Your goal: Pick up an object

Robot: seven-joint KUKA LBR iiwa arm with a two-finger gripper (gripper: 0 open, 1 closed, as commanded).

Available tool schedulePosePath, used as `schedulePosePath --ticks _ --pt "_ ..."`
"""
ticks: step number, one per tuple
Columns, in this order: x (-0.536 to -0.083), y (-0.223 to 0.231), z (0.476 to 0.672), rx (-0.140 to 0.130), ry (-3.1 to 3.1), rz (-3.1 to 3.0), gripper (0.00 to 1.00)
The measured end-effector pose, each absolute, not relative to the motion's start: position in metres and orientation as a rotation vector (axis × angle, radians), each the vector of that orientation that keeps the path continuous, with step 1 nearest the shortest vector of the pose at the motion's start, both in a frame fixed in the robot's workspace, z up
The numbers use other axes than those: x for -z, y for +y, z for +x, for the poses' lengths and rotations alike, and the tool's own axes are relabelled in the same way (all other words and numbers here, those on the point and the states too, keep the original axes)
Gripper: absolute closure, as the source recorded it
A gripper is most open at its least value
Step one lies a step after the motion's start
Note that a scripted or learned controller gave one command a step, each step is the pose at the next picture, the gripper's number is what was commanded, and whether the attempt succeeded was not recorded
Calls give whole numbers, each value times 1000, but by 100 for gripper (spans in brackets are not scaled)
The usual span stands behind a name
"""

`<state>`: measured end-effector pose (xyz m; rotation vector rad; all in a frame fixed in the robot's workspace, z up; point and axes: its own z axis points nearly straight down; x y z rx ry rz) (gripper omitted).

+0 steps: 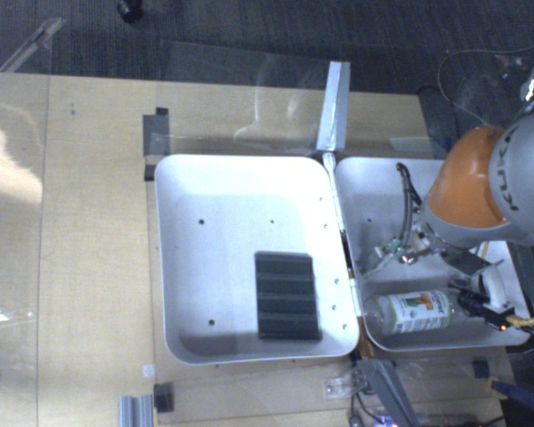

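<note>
Starting from the left, a bare stretch of wooden bench [71, 265] is seen, nothing on it worth grabbing. Next comes the left bin [187, 194], where a black ribbed block [287, 295] is parked flat near the front right corner, well apart from the arm. Past the divider, the right bin [365, 194] is found, and that's where the action is. A white bottle [413, 312] with a green and orange label is lying on its side along the front wall, cap end pointed right.

The arm [481, 185] is reached in over that bin, and the gripper [409, 252] is hung low, just above and slightly behind the bottle, with wiring cluttered around it. Whether it's released or clenched honestly can't be told from this angle, and nothing is seen held in it.

So the step in hand is judged to be the approach, with the pick not yet made. For the next move, the gripper would need to be shifted toward the front wall and lined up across the bottle's round body, since a lying bottle can easily be rolled away or pinned against the wall.
</note>
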<state>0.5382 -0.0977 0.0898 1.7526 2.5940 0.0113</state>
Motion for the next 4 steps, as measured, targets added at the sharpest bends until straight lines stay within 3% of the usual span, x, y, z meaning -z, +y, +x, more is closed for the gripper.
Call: schedulePosePath --ticks 1,2,3,4 --pt "-89 -93 587 -12 2561 1799 0" --pt "-124 -152 612 -5 2580 1782 0" --pt "-155 -205 616 -5 2587 1770 0" --pt "-89 -173 608 -9 2675 1626 0"
